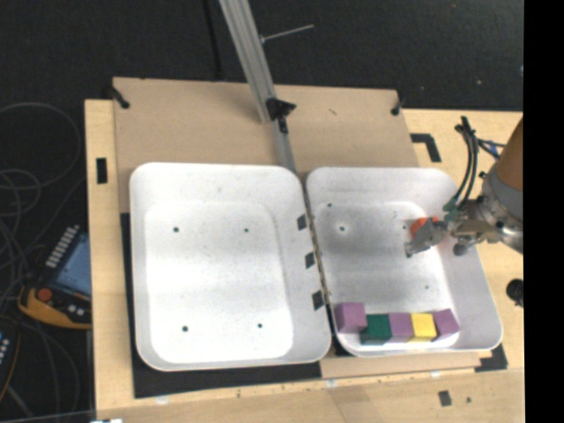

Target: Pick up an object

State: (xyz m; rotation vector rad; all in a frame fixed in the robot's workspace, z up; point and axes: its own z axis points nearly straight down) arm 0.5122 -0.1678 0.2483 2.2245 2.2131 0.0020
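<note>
Whether the tool [421, 236] is open or closed I cannot tell; the row of small coloured plastic blocks [398, 324] lies below it, along the right white bin's [370, 192] near wall.

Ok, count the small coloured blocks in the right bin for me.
5, in a row along the near wall of the right white bin: purple block, green block, pale purple block, yellow block, purple end block. Others may hide behind them.

Left white bin [220, 267] beside right white bin [467, 276], rims touching. Metal pole [251, 55] slants off toward 11 o'clock. Cables [31, 183] at 9 o'clock; orange-black handheld unit [55, 305] at 8 o'clock, off bench.
</note>
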